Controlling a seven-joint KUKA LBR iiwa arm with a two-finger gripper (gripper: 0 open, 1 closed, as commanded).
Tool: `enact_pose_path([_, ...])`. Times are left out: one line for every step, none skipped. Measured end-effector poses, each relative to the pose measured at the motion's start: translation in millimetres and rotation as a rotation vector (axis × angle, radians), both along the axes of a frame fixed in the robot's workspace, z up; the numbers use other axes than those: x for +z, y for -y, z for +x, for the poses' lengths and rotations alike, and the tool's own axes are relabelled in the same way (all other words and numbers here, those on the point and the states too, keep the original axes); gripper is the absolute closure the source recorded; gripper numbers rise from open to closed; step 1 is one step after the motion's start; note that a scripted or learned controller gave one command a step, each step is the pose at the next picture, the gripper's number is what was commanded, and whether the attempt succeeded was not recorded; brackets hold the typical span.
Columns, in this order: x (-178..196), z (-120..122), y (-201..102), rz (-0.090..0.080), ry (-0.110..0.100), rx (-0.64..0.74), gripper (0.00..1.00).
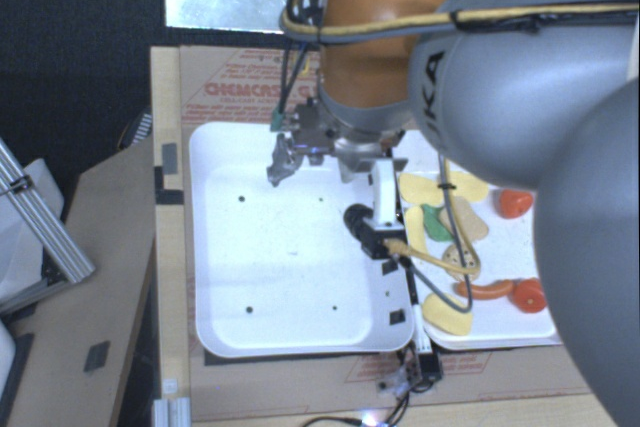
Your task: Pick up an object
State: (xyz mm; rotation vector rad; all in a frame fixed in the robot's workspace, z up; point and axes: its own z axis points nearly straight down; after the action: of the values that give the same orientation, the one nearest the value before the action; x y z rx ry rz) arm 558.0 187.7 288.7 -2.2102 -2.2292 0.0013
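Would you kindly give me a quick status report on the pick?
Gripper over left bin, nothing held. Toys in right bin untouched. Arm overhangs them.

You see two bins side by side on the worktop (170,245): the left bin (290,315) and, to its right, the right bin (500,333), which holds several small objects (515,203). The arm (500,105) reaches in from the right, over both bins, with its pincer (285,160) above the left bin's far part.
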Motion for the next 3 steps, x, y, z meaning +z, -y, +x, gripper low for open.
enact_pose_path([-160.4, -27.3, -49.3, -0.002, -0.007, 0.000, 0.00])
enact_pose_path([-203.7, 34.9, -46.4, 0.002, 0.008, -0.006, 0.00])
enact_pose_path([-193.9, 33.2, -45.9, 0.001, 0.004, -0.008, 1.00])
